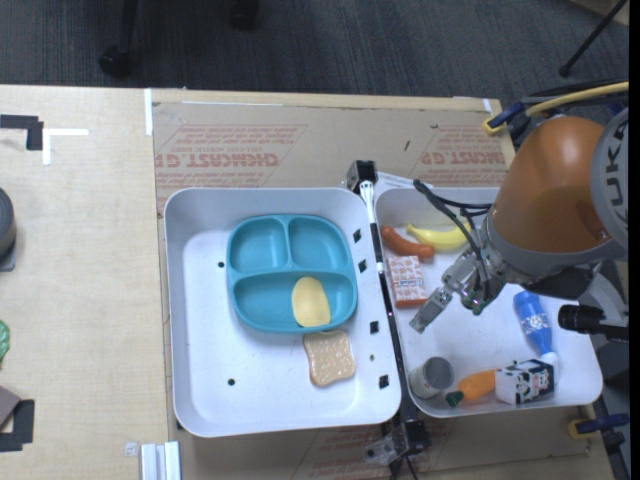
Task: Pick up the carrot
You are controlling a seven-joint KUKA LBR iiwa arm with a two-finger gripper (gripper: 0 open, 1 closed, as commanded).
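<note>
Carrot (478, 385) lies near the right bin's front edge, apart from the jaws, which stand open above it.

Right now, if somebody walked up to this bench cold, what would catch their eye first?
Probably the big orange and grey arm looming over the right bin, its gripper hanging above the bin's middle with nothing between its fingers. Next, the blue divided plate in the left bin, a yellow piece in its lower compartment and a slice of toast beside it. The carrot lies at the right bin's near edge, beside a small carton.
</note>
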